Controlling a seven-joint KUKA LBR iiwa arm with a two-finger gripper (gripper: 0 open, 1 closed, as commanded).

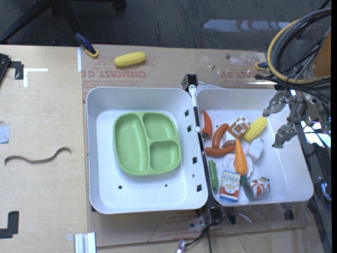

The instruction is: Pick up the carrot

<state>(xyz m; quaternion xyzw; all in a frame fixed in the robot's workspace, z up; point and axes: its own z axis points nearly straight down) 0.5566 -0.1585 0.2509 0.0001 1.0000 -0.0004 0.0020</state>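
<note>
The carrot is orange and tapered, lying lengthwise in the right bin among other toy food, its tip pointing away from me. My gripper hangs over the right side of that bin, to the right of the carrot and apart from it. Its two fingers are spread, one near the bin's back wall and one lower down, with nothing between them.
Around the carrot lie a corn cob, hot dogs, a red pepper, a green bean, a juice carton and a can. A green divided plate sits in the left bin. Another corn cob lies on the bench.
</note>
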